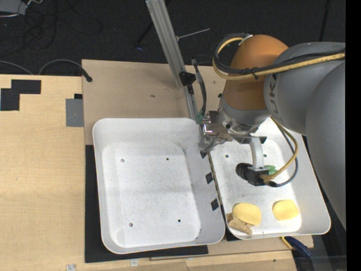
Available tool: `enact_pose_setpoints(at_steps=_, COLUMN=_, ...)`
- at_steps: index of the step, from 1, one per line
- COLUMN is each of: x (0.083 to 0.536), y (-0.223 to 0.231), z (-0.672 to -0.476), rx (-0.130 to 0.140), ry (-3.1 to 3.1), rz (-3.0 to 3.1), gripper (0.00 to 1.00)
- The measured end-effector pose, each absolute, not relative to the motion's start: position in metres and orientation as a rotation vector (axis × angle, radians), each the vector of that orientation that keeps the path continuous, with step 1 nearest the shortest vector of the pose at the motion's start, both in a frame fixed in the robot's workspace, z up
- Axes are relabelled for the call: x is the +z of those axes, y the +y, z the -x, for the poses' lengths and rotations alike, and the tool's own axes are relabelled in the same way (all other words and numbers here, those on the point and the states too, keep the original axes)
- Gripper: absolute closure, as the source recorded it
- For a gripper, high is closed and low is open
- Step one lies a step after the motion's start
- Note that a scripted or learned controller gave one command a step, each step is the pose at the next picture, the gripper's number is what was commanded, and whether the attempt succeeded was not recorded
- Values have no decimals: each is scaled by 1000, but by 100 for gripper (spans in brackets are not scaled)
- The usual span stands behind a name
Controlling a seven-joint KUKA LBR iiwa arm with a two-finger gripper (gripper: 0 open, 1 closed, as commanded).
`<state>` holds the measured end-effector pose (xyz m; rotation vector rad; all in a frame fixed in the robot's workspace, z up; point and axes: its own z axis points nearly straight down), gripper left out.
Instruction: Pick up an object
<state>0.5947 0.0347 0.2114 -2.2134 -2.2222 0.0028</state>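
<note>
Wooden table (39,168) on the left, two white bins side by side on it. Left bin (146,191) sits just beside the right bin (307,222), rims touching. My pincer (206,145) is low over the far left corner of the right bin, right at the shared rim; can't tell how wide it's open, and I see nothing held in it. Along the right bin's near edge: a tan scrap (241,225) touching the left yellow lump (247,213), then the right yellow lump (285,209) near it, apart. All three are well apart from my pincer.
</note>
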Motion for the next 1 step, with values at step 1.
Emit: enact_pose_setpoints(at_steps=1, x=230, y=87, z=-592, rx=0, ry=-2224, rz=2214, gripper=100)
